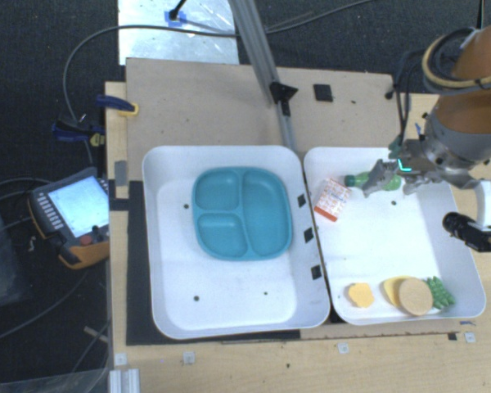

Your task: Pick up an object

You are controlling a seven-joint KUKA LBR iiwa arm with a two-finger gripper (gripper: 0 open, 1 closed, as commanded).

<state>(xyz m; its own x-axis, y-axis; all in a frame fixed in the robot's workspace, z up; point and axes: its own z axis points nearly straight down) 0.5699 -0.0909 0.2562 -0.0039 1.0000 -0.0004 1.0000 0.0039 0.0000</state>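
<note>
A: What sits farthest to the left of the right bin (466,244)?

B: A handheld screen unit (72,215) with an orange underside, off the bench on the dark floor. Closer in, the left bin (159,260) touches the right bin's left wall, and a blue divided plate (242,213) lies flat in its upper half.

A: And inside the right bin itself?

B: Near its upper left corner lies a small red-and-white packet (330,199), tilted. Just to the right of that, at the bin's upper edge, a green object (362,180) shows at the tip of the gripper (385,178).

A: Is the gripper clamped on it?

B: One cannot tell. The green object touches or overlaps the gripper's tip, but the fingers are too small and blurred to judge whether they are apart or together.

A: What else is in that bin?

B: Along its lower wall, a small yellow piece (360,295), then a round tan disc (412,295) overlapping a yellow one, then a green leafy item (440,291) by the lower right corner. The arm (470,97) rises above the bin's upper right.
</note>
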